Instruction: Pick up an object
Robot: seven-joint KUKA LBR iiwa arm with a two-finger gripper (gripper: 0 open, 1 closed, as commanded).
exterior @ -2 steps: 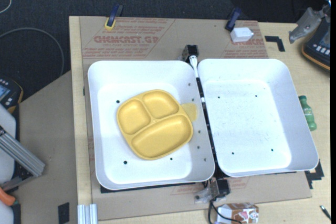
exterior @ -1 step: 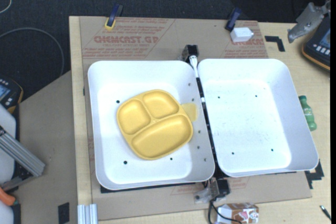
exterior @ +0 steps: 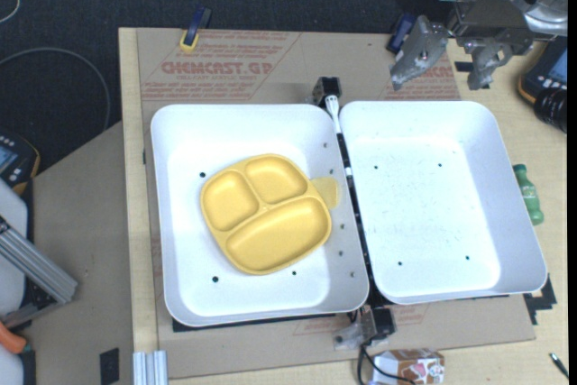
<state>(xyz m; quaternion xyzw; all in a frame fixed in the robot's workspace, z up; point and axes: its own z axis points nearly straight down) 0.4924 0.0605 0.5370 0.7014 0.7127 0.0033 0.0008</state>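
Yellow plastic divided plate was seen in the left bin, lying flat near the bin's centre, slightly toward the front edge; its long axis was judged to run diagonally from the bin's back-left toward its front-right. A small yellow tab was noted at the plate's right rim. The right bin sat just beside. The gripper was placed above the right bin's back edge, fingers spread apart, nothing held. The plate lay well apart, forward and leftward from the gripper, across the bins' divide.
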